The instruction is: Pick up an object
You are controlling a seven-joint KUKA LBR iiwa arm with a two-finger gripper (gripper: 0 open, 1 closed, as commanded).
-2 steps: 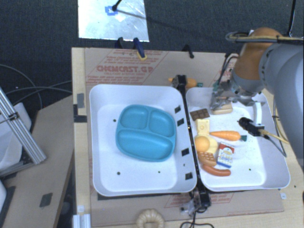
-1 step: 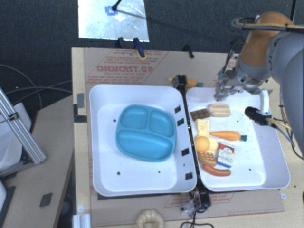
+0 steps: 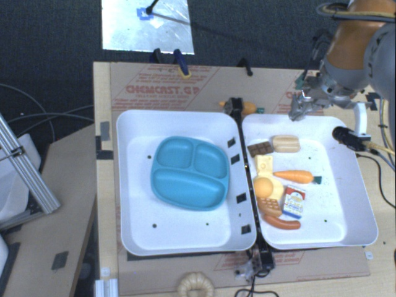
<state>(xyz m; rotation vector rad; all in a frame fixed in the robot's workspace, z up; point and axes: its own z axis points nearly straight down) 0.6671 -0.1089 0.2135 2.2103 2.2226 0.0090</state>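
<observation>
The right bin (image 3: 346,184) holds several toy foods: a beige bread roll (image 3: 285,143), a brown chocolate bar (image 3: 260,148), a yellow cheese slice (image 3: 265,164), an orange carrot (image 3: 296,176), an orange ball (image 3: 264,186), a small red and white carton (image 3: 294,202), a waffle (image 3: 268,204) and a sausage (image 3: 281,222). My gripper (image 3: 299,112) hangs over the bin's far rim, above and right of the bread roll, with nothing seen between its fingers.
The left bin (image 3: 139,166) holds a blue divided plate (image 3: 189,172). A black divider with clips (image 3: 245,166) runs between the bins. A foil sheet (image 3: 147,17) lies at the back. A metal frame (image 3: 21,166) stands at the left.
</observation>
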